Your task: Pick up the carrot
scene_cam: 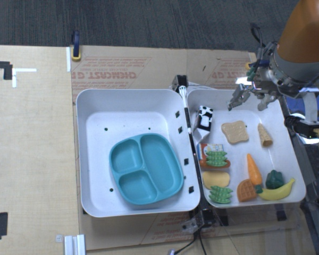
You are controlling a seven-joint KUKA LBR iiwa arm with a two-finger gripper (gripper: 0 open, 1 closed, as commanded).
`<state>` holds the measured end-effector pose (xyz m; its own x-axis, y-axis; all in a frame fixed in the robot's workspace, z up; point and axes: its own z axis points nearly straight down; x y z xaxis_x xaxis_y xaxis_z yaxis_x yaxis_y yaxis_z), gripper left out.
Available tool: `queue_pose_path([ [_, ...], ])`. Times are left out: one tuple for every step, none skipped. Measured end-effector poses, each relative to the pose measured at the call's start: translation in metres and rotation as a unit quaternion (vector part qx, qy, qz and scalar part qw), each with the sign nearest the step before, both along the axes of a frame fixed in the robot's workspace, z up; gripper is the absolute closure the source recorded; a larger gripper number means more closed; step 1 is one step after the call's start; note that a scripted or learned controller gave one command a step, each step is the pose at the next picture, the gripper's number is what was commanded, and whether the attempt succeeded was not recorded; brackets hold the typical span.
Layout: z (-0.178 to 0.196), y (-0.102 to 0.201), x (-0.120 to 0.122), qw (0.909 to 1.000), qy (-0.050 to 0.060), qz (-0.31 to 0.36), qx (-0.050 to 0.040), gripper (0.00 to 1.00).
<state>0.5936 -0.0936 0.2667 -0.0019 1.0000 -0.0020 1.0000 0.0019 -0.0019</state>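
Toward the right bin's (295, 158) front edge lies the carrot (253, 168), hemmed in by a waffle piece (246, 190), broccoli (274, 179) and banana (276, 190). Above the bin's back edge the gripper (251, 100) hangs with fingers spread, holding nothing. Coming down among such neighbours, I reckon it could nudge or snatch one instead.
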Motion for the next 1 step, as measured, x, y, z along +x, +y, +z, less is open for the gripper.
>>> queue_pose_path([
  [-0.1637, -0.0213, -0.032, 0.9998, -0.002, -0.022, 0.0002, 0.0],
])
